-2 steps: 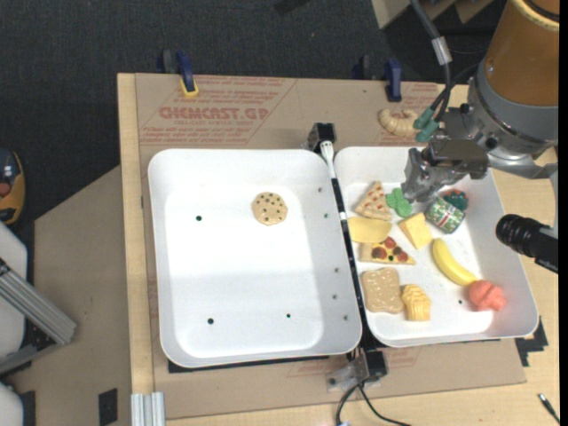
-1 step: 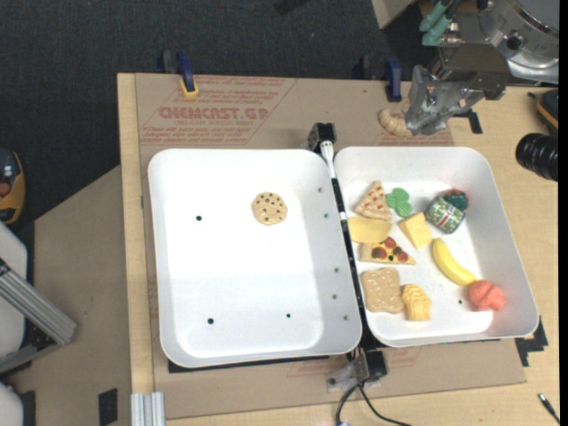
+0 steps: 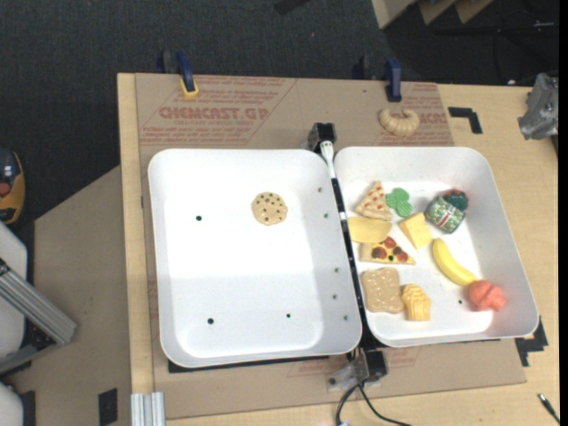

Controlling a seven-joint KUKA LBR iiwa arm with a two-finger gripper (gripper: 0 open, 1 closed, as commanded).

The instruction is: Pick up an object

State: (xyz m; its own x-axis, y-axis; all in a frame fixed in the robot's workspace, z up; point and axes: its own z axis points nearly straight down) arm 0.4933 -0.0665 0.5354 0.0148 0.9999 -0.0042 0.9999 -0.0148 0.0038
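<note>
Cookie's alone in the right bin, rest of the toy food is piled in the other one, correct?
Not quite: the cookie is alone in the left bin, not the right. The camera view shows it there, with the rest of the toy food, such as the banana, in the right bin.

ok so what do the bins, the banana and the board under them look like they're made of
The bins: smooth white moulded plastic by the look, with rounded corners and a soft sheen. The banana: probably plastic toy food, uniformly yellow and slightly glossy. The board: tan and matte with red printed lettering, possibly a sheet under protective paper; the view leaves that open.
</note>
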